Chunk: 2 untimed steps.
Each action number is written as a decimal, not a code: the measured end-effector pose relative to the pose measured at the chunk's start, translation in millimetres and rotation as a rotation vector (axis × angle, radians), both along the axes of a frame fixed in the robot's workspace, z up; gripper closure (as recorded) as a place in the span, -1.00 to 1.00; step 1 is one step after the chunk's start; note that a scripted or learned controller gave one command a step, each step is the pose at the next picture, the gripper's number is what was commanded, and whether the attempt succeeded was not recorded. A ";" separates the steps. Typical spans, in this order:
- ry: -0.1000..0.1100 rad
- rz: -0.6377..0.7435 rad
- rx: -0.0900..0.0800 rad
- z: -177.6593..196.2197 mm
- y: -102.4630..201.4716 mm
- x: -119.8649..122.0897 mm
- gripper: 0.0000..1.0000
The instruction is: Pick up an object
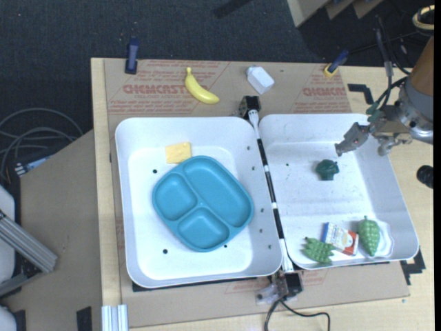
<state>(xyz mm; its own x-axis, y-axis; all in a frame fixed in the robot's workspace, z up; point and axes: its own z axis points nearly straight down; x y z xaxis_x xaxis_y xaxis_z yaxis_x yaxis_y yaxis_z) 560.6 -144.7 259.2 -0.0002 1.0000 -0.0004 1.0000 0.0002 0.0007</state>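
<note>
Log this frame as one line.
gripper: above right bin, nothing held | nearest: dark green object | left bin: blue tray

The arm [422, 81] was cut off by the right edge. The end effector [358, 138] was too blurred to read. A yellow block [178, 152] lay partly under the blue plate [200, 201]. The small packet's [340, 238] print was illegible.
</note>
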 end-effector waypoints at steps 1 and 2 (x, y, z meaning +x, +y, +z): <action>0.003 -0.001 0.001 -173.2 -22.5 44.7 -1.00; -0.002 -0.001 -0.001 -161.9 -22.8 46.0 1.00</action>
<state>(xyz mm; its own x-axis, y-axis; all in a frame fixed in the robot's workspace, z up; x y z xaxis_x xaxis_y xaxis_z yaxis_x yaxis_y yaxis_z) 606.6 -167.5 97.3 0.0008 1.0000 -0.0009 1.0000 -0.0008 0.0024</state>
